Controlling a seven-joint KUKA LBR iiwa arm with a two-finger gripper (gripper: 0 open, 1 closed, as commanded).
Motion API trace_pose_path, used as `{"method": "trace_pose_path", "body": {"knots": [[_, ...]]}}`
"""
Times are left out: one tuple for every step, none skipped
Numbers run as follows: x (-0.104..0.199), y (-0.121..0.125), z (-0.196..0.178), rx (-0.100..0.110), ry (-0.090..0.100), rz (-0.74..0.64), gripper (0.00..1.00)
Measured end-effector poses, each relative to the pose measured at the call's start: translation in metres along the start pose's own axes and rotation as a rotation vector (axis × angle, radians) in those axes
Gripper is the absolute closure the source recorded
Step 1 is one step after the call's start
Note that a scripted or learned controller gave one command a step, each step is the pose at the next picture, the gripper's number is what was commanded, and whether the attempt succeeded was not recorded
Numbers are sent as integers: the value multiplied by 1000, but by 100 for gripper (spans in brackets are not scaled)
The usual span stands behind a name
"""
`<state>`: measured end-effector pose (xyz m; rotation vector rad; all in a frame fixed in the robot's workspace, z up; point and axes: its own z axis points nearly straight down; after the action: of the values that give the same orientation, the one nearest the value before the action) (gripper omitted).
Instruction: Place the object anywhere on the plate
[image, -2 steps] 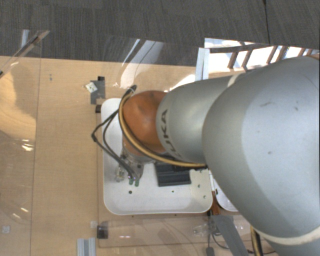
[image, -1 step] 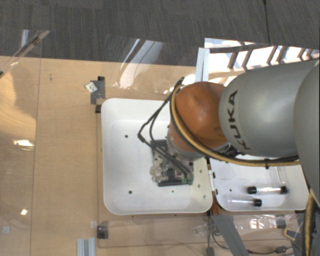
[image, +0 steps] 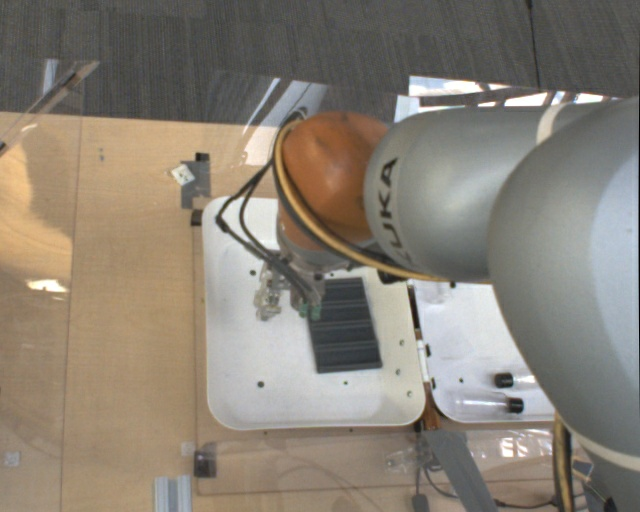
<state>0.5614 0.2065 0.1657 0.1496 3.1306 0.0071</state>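
1. Where the arm (image: 480, 190) reaches in from the right, its grey bulk covers much of the right bin (image: 470, 400), and its orange band (image: 325, 180) sits over the far edge of the left bin (image: 235, 390).
2. Below the band, the gripper (image: 283, 295) hangs over the left bin, a little left of its middle and toward the far side.
3. Whether the gripper is wide, narrow or holding anything, I cannot tell; it looks like a small metallic tangle from up here.
4. A dark ribbed slab (image: 347, 328) lies flat in the left bin, right of centre, its near end angled slightly rightward.
5. A green bit (image: 312, 311) shows at the slab's far left corner, just beside the gripper; I cannot tell what it is or whether it touches either.
6. Black cables (image: 232, 218) loop from the band down toward the gripper.
7. Two small black pieces (image: 508, 392) lie in the right bin, near its front.
8. Both bins rest on a wooden bench (image: 100, 300).
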Motion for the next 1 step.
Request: {"method": "trace_pose_path", "body": {"knots": [[63,24,55,-1,2,-303,100]]}}
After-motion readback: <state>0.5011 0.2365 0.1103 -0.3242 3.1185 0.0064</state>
